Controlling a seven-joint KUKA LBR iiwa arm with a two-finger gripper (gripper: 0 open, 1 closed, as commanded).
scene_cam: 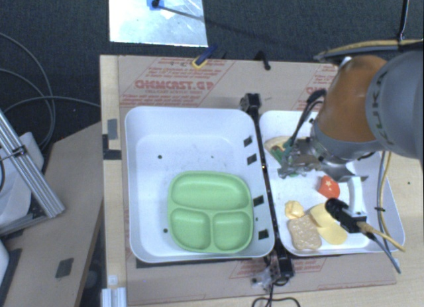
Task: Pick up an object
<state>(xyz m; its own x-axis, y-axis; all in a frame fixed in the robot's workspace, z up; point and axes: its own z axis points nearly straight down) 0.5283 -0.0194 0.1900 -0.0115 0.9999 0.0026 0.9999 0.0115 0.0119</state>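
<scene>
A green divided tray [211,211] lies in the left white bin [149,141]. The grey arm [371,103] reaches over the right bin [391,216], its pincer [289,160] low beside a pale item [277,144]. Near the front lie a red piece [328,185], yellow pieces [324,223] and a tan cracker-like piece [304,233].

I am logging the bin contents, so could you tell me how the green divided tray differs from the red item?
The green divided tray is large, pale green, and lies in the left bin; the red item is small, red-orange, and lies in the right bin below the gripper. Both rest untouched.
</scene>
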